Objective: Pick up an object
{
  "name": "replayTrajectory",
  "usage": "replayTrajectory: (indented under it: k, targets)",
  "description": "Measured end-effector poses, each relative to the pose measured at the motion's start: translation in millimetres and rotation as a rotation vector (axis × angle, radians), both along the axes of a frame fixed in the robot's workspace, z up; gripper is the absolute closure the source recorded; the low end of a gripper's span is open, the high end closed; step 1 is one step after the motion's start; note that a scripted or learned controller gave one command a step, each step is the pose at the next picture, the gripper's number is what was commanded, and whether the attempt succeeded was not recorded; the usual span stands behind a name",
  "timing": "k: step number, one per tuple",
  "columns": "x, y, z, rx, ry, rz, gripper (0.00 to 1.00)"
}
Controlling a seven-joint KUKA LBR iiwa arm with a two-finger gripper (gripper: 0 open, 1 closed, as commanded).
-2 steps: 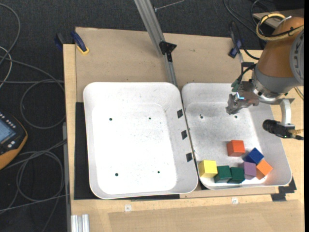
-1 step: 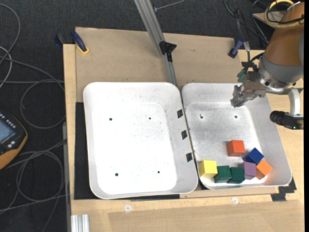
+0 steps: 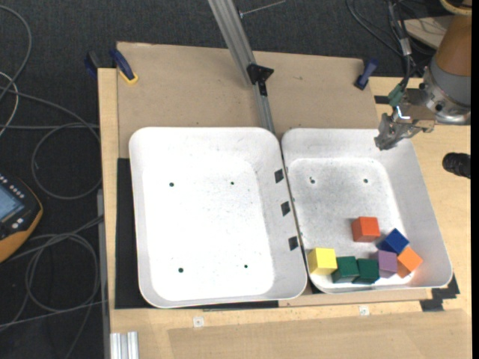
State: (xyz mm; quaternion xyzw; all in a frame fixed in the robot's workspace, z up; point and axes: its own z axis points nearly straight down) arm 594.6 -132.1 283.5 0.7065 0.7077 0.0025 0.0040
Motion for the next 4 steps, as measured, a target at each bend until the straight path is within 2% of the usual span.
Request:
replayTrajectory:
  k: [1,2,4]
  targets:
    - [1,0,16,0.001,0.005,0.0,1.0]
    - [5,53,15,0.004,0.009,0.005,1.0]
    - [24,172,-22,0.005,0.013,0.005,1.0]
